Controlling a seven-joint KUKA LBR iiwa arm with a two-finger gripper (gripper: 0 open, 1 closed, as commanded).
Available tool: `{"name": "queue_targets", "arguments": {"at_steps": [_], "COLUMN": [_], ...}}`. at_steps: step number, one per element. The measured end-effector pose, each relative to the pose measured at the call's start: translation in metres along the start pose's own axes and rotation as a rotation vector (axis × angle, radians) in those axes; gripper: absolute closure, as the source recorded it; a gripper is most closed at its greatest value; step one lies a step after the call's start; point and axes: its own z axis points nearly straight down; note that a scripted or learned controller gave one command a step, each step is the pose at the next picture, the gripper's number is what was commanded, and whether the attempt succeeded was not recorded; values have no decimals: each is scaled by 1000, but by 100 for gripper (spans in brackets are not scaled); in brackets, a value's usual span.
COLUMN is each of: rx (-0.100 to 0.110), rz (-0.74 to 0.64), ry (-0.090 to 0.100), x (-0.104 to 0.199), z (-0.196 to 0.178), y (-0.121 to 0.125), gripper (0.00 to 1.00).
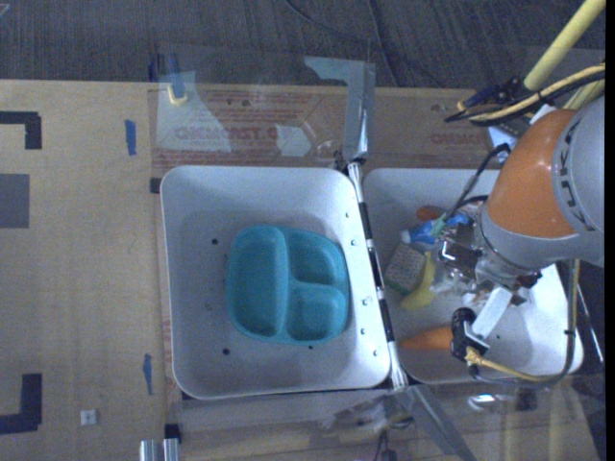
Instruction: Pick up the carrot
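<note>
The carrot [427, 339] lies near the front edge of the right bin [384, 200], pointing left, and its right end is hidden behind the robot's wrist parts. My gripper [452, 269] hangs over the middle of that bin, just above and right of the carrot, among the other items. The grey arm with its orange band [528, 185] covers the right half of the bin. Nothing can be seen held in the gripper.
Beside the gripper lie a yellow piece [420, 297], a greenish flat item [406, 269], a blue item [426, 233] and a small orange-red item [430, 213]. The left bin [192, 209] holds a teal divided plate [286, 283]. A metal divider [370, 257] separates the bins.
</note>
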Motion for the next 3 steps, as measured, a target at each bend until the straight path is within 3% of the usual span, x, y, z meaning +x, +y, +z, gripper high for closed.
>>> {"name": "queue_targets", "arguments": {"at_steps": [1,2,3], "rx": [-4,0,0], "rz": [-122,-38,-633], "ry": [3,0,1], "x": [-39,1,2], "z": [97,0,-3], "y": [19,37,22], "gripper": [100,100,100]}}
